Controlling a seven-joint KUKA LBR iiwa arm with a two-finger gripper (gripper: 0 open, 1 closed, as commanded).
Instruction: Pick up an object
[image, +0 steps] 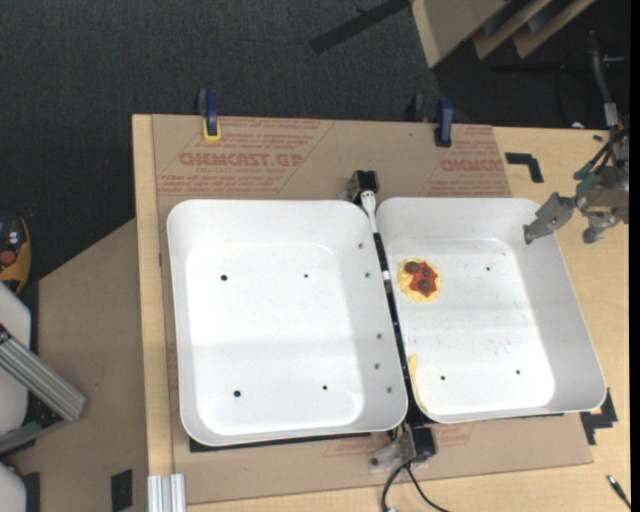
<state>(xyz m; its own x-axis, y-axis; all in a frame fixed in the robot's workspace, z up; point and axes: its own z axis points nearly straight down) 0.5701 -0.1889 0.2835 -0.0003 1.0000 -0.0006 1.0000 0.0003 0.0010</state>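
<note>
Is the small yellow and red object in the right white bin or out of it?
In: the small yellow and red object lies flat on the right white bin floor.

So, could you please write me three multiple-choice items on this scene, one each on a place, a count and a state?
1. Where does the small yellow and red object lie?
A. left white bin
B. right white bin
C. on the bare brown bench

2. How many blue clamps sit on the bench's far edge?
A. two
B. four
C. none

3. Where is the grey robot hand?
A. touching the object
B. over the left bin
C. at the right bin's far right corner, apart from the object

Answers: 1 B, it rests near that bin's left wall. 2 A, one clamp on the left and another on the right. 3 C, bare bin floor separates them.
</note>
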